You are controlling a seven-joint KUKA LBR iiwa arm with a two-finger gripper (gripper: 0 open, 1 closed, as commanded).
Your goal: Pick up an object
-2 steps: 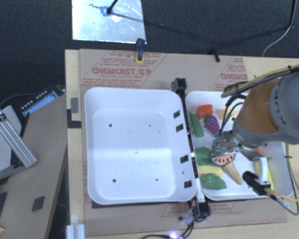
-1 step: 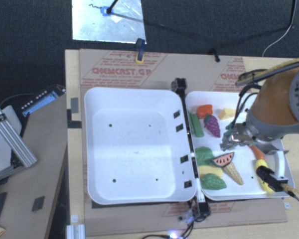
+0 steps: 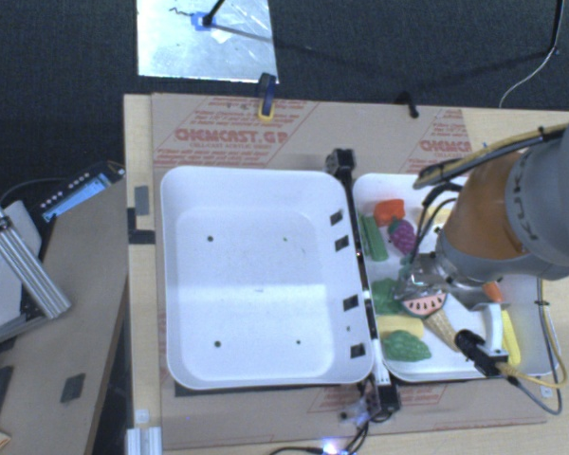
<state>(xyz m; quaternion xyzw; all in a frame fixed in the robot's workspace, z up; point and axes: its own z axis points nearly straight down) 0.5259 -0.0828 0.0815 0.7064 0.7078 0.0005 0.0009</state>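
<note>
My gripper (image 3: 416,279) is low in the right bin (image 3: 379,186), reaching in from the right under the grey arm (image 3: 541,207). Just below its tip lies a watermelon slice (image 3: 425,302), touching it or very close. A green leafy piece (image 3: 383,296) sits to the tip's left. Farther back are a long green vegetable (image 3: 373,238), purple grapes (image 3: 401,235) and an orange-red piece (image 3: 390,209). Nearer the front lie a yellow piece (image 3: 398,327), a bumpy green piece (image 3: 406,347) and an ice-cream cone (image 3: 441,325). The arm hides the bin's right part.
The left bin (image 3: 185,254) stands beside the right one, with black clips (image 3: 342,244) along the shared wall. A yellow and blue clamp (image 3: 266,98) sits on the bench's far edge. A yellow and white item (image 3: 503,335) lies at the right bin's front right.
</note>
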